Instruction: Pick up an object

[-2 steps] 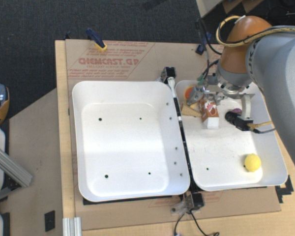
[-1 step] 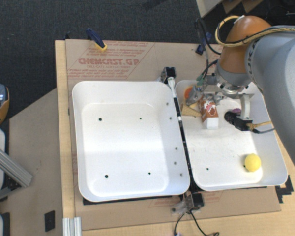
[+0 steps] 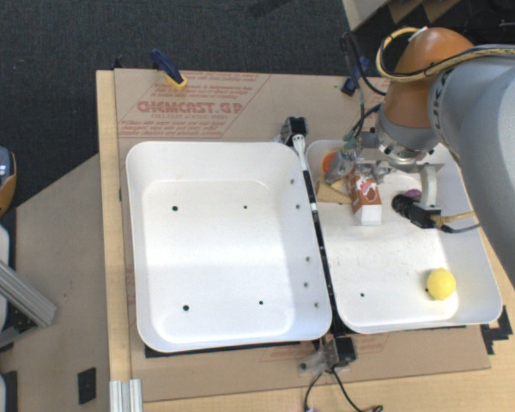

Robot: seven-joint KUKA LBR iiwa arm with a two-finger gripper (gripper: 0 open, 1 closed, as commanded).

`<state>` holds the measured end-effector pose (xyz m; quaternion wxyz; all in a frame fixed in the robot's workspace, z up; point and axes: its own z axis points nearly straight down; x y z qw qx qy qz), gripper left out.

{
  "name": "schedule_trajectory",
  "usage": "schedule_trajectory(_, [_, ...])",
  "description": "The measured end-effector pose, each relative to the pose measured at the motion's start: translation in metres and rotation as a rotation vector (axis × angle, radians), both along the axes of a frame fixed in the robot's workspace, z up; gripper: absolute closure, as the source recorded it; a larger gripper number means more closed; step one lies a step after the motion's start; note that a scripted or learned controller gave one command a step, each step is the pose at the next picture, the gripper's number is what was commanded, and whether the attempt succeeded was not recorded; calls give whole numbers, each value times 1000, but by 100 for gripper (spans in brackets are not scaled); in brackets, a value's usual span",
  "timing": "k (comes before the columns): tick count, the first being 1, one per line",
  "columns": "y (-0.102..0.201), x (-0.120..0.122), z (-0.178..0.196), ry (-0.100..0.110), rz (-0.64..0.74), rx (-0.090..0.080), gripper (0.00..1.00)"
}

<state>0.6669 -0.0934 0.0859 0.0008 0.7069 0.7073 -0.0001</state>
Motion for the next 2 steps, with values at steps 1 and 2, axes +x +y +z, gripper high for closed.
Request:
schedule_trajectory(1, [1, 0, 0, 0, 0, 0, 0])
schedule_trajectory(2, [0, 1, 12, -5, 0, -2, 100])
